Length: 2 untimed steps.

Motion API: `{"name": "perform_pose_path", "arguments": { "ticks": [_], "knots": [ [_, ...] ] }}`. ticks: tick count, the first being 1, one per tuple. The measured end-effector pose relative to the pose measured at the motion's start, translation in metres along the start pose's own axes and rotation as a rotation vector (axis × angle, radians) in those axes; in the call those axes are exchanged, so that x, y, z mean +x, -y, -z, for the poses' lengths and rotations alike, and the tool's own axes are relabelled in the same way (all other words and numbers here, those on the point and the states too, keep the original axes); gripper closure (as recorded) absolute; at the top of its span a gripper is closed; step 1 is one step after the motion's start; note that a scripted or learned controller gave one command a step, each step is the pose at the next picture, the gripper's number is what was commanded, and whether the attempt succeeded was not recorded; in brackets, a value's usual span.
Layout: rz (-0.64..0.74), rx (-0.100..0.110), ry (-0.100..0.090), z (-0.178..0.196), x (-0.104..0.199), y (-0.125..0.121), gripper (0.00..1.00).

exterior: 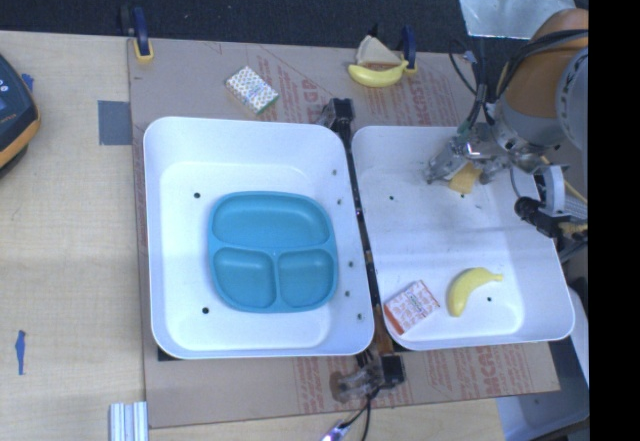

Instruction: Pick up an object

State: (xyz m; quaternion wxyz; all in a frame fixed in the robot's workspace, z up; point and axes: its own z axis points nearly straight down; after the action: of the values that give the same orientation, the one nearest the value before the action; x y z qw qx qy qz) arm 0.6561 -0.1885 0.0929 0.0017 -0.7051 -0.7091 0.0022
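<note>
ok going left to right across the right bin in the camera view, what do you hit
red and white packet -> yellow banana, both lying near the bin's front edge; farther back, the pincer by a small tan piece.

No legible text anywhere.

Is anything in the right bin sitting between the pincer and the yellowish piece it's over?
Nothing visible does. The pincer is low in the right bin, right at the yellowish piece. The banana and red-and-white packet lie well apart.
</note>
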Motion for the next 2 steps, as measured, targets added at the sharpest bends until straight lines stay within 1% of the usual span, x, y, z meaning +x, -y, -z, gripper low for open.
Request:
{"name": "perform_pose_path", "arguments": {
  "ticks": [1, 2],
  "knots": [
    [-0.003, 0.000, -0.003, -0.0003, -0.0232, 0.0003, 0.00],
    [-0.003, -0.001, -0.001, -0.0002, -0.0178, 0.0002, 0.00]
  ]
}}
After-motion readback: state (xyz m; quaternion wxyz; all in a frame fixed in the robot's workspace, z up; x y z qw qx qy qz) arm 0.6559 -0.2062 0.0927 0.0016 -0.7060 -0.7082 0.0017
